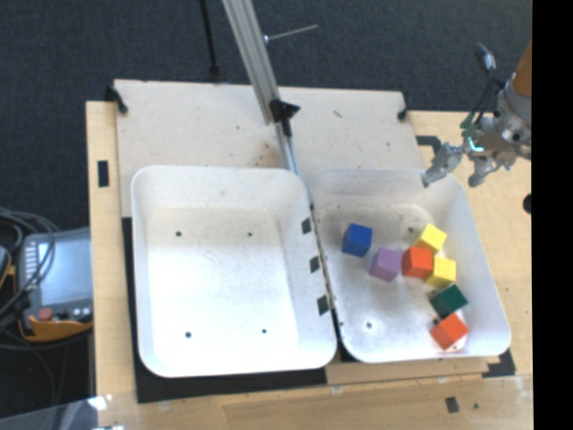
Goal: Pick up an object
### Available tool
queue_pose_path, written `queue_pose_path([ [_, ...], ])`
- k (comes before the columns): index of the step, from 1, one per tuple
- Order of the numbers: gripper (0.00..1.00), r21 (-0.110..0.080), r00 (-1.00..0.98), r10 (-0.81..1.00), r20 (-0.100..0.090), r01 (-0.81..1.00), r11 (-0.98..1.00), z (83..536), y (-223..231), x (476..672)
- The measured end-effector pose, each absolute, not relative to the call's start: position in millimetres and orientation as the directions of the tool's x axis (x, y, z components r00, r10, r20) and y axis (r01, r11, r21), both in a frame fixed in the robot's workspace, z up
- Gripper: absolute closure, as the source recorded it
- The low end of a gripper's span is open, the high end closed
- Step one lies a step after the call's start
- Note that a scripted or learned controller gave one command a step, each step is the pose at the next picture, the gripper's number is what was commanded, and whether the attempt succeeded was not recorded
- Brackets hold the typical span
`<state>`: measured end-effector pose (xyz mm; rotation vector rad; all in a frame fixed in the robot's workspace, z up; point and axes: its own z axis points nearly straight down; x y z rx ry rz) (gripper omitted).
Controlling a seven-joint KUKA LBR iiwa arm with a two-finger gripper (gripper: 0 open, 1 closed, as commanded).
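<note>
The gripper [457, 169] hangs spread open and empty over the right bin's [479, 240] far right corner; the blue block [357, 239], alone near the bin's middle, looks light, rigid, best pinched across flat sides.

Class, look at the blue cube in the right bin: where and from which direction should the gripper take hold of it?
Probably straight down from above, closing on two opposite side faces of the blue cube. It sits apart from the purple cube, leaving finger room around it.
</note>
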<state>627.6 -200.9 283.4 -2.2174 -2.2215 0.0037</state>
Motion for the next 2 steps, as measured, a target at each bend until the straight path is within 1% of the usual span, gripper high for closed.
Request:
queue_pose_path([
  [1, 0.0, 0.0, -0.004, 1.0, -0.003, 1.0, 0.004, 287, -201, 628.1],
  [2, 0.0, -0.005, 0.001, 1.0, -0.002, 1.0, -0.001, 224, -206, 627.0],
])
